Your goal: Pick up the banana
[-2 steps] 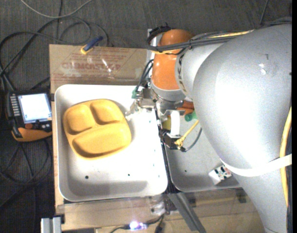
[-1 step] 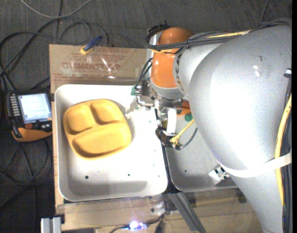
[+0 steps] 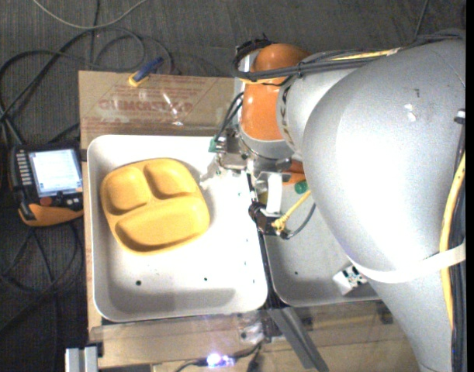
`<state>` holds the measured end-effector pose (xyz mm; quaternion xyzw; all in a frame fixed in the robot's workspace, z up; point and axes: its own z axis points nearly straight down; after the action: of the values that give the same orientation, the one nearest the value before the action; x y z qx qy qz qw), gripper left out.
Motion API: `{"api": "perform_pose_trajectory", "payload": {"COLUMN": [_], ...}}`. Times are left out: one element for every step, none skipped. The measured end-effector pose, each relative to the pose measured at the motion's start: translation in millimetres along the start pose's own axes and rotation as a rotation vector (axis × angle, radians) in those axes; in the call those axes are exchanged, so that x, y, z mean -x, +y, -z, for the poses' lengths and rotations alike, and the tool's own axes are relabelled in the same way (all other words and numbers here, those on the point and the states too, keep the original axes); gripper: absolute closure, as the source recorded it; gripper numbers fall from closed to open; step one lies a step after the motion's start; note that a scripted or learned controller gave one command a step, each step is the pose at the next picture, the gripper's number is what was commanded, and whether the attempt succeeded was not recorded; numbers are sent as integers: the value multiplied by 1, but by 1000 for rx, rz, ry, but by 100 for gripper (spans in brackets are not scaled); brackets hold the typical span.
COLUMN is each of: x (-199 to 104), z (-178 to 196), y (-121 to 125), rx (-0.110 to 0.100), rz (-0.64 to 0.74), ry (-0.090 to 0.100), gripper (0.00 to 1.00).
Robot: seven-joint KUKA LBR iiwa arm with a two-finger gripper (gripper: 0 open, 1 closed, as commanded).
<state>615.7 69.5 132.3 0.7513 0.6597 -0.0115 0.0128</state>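
One grey arm with its orange band (image 3: 271,91) fills the frame's right; its gripper (image 3: 256,188) hangs mid-frame, width unreadable, and no banana can be made out nearby

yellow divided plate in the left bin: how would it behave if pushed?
The yellow plate looks rigid, moulded in three compartments, so it would probably slide whole rather than flex. It lies flat and wide in the left bin, so tipping seems unlikely. It looks light, probably plastic.

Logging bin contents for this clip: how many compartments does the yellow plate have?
3. The plate lies in the left bin: two small compartments along its far side, one long one along its near side.
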Motion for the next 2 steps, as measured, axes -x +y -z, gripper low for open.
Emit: {"api": "perform_pose_trajectory", "payload": {"x": [0,-1], "z": [0,0], "y": [0,1], "rx": [0,3], "rz": [8,-20], "ry": [-1,0], "gripper": [0,0]}}
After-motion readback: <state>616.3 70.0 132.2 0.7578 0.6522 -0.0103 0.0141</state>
